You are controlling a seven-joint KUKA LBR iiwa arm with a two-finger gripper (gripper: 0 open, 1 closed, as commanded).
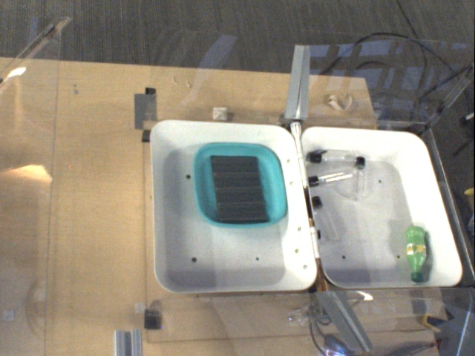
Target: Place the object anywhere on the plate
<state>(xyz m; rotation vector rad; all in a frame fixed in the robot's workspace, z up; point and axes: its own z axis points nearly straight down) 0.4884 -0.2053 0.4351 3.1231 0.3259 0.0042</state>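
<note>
On the wooden bench [82, 221], the two white bins sit side by side. The left bin [171, 258] holds the teal plate [276, 191], which has a dark ridged panel [239, 190] across its middle. The right bin [386, 162] holds the loose items.

I take the green object [417, 253] to be the thing to move. It lies near that bin's lower right corner, close against the wall, well apart from the plate. To pick it well I would come down on it from the open side, away from the wall, lift it clear of both rims, and release low over the plate's centre.

The clear tubes [338, 167] with black caps near the dividing edge are hard to count, since their bodies blend into the white. I cannot tell whether the claw is open or closed.
</note>
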